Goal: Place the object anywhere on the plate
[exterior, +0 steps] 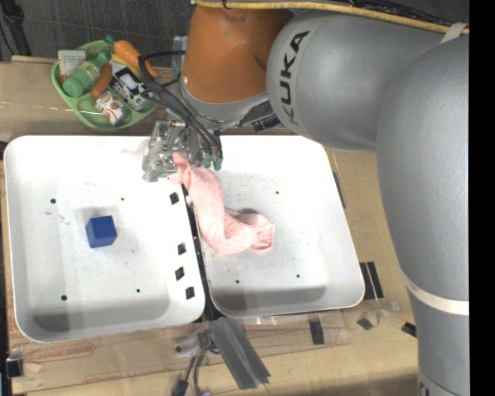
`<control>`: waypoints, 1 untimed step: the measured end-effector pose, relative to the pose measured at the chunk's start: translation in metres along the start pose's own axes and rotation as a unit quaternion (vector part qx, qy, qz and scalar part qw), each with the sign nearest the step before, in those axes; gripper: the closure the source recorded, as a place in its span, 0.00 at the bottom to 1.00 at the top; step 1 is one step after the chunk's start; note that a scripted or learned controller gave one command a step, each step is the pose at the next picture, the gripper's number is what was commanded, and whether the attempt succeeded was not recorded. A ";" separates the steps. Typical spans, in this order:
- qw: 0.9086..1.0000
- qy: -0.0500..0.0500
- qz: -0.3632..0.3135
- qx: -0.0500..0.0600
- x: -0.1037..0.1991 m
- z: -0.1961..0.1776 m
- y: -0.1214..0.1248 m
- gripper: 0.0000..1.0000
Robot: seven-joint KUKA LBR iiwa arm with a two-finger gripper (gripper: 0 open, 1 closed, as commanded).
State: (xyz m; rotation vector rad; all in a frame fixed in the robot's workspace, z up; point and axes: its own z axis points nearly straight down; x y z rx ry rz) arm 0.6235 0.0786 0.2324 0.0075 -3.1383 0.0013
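1. the pincer (175,157) hangs over the far end of the seam where the two white bins meet, under the arm's orange band (223,52), and it appears to be pinching the top corner of a pink cloth (223,217).

2. the pink cloth trails from that corner toward the near right, so its long axis runs on a slant from the pincer down into the right bin (313,246). its upper end looks lifted and drawn thin, while its lower end lies bunched on the right bin's floor, just beside the seam.

3. the deciding relation: the cloth lies below and to the near right of the pincer, joined to it only at the top corner. the grip seems slim, a judgement from how little fabric shows between the metal parts.

4. a blue cube (101,230) sits in the left bin (33,246), well apart from the cloth and on the other side of the seam from its bunched end.

5. a green bowl of mixed items (107,81) stands on the desk (346,345) beyond the left bin, near the pincer but outside both bins.

6. no plate can be told apart from the bins in this view, so the drop spot is unclear. the cloth's dragging tail would probably need lifting clear of the bin wall before any sideways carry.
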 end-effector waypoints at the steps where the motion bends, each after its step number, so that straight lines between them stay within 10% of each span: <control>1: 1.000 0.000 0.000 0.000 0.000 0.000 0.000 0.00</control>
